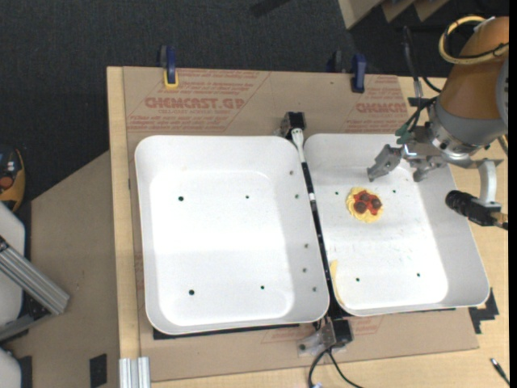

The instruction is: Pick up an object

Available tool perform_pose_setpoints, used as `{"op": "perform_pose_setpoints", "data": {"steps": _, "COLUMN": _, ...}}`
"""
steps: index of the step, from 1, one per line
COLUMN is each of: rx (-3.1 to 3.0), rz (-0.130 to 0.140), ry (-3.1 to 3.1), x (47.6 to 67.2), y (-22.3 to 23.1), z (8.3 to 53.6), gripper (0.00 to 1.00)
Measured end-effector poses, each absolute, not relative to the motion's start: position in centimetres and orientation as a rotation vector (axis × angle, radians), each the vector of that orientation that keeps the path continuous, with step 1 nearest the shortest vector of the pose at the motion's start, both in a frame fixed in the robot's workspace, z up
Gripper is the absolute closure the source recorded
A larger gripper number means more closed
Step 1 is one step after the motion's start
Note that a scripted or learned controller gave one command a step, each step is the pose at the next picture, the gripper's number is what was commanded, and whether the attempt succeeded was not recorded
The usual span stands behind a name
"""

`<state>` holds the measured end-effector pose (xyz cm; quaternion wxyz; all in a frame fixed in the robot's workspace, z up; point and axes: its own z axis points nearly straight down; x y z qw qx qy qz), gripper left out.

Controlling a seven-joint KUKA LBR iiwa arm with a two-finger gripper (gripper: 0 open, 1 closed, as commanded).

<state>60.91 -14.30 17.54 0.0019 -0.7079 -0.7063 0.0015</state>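
1. The gripper [401, 162] hangs over the far part of the right bin [452, 285], carried by the grey and orange arm that comes in from the right. Its two fingers are spread apart with nothing between them; it is released, grasping nothing.

2. The thing to pick up is a small round yellow object with a red topping [365, 204], perhaps a toy pizza or tart, though it is too small to name with certainty. It lies flat on the bin floor, just below and a little to the left of the gripper, nearer the camera than the fingertips. It is apart from the fingers, not touching them.

3. Judged from this, the grasp has not been made yet. The spread fingers suit a descent onto the object, but the gripper looks offset from it, so a shift toward the object seems needed before closing.

4. The object is low and flat, which leaves little for the fingers to catch; a shallow or off-centre closure could slide over it.

5. Well to the gripper's left lies the left bin [161, 241], and both bins rest on the tabletop [129, 103], a brown printed sheet clamped at its far edge, likely to keep it from shifting.
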Motion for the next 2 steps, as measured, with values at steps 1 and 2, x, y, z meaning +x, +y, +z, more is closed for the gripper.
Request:
{"op": "perform_pose_setpoints", "data": {"steps": 1, "rx": -2.218, "rz": 0.005, "ry": -2.215, "x": 59.0, "y": -13.6, "z": 8.0, "gripper": 0.00}}
{"op": "perform_pose_setpoints", "data": {"steps": 2, "rx": -2.225, "rz": -0.004, "ry": -2.222, "x": 59.4, "y": -13.7, "z": 9.7, "gripper": 1.00}}
